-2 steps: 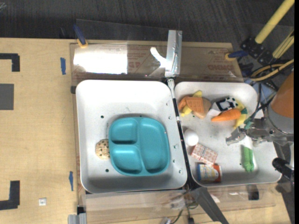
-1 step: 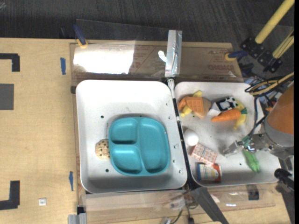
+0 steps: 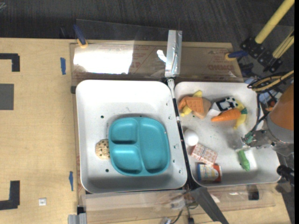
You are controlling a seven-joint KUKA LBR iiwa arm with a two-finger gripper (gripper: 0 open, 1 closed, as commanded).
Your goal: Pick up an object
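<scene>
The right bin (image 3: 261,174) holds several small items. An orange carrot (image 3: 227,116) lies by a black-and-white toy (image 3: 228,103). An orange waffle-like piece (image 3: 195,106) sits with yellow bits at the back left. A white ball (image 3: 190,138), a pink patterned packet (image 3: 204,152) and a small can (image 3: 208,172) lie along the left side. A green piece (image 3: 244,159) rests near the right front. My gripper (image 3: 249,140) comes in from the right, low over the bin, just behind the green piece and right of the carrot. I see nothing held in it.
The left bin (image 3: 88,101) holds a teal divided plate (image 3: 138,145) with a speckled cookie (image 3: 102,149) at its left edge. A metal divider (image 3: 174,52) and clear sheet stand behind the bins. Yellow poles (image 3: 276,15) and cables are at the upper right.
</scene>
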